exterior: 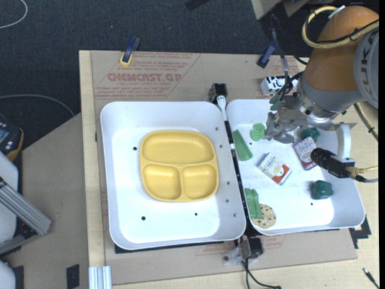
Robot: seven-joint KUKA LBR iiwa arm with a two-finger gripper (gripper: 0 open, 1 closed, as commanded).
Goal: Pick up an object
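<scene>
The gripper (278, 128) sits at the right bin's (346, 212) 11 o'clock; its grip state cannot be told. The arm hides that bin's upper part, beside a small green piece (258, 132).

My arm (337, 47) comes in from the right of the view and bends down over the bench, so that I look at it almost from above. The orange band (343, 38) sits topmost, broad and rounded, with a pale cable looping across it. Below the band comes the grey wrist (328, 95), and below that my gripper (278, 128), which points downward and a little to the view's left. Cables run alongside the wrist down to the gripper body. From this angle the wrist hides much of the gripper, and its tips are too dark and small to make out.
</scene>
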